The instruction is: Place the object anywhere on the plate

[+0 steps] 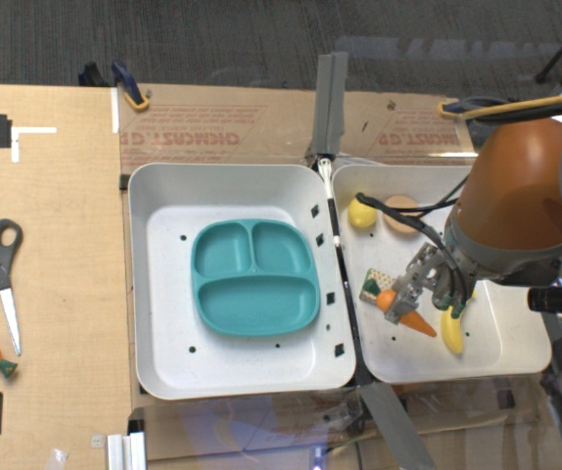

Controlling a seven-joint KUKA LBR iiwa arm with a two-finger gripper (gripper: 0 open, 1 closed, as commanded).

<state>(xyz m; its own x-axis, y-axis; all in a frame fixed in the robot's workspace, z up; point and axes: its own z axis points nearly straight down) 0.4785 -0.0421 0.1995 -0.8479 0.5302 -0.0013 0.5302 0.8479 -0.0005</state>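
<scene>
The carrot (413, 321) lies in the right bin (516, 355), at the gripper (410, 297); whether its jaws grip it, I cannot tell. Banana (451, 331) and lemon (361, 213) share that bin. The teal plate (257, 277) sits in the left bin (154, 262).

A teal plate (256, 276) sits in a white bin (154, 292); nearby lie an orange carrot (410, 318) and yellow banana (451, 330).

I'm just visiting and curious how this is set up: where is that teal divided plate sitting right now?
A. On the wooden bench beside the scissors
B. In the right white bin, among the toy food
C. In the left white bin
C: the teal plate lies flat in the left bin, while the gripper works over the right bin.
</scene>
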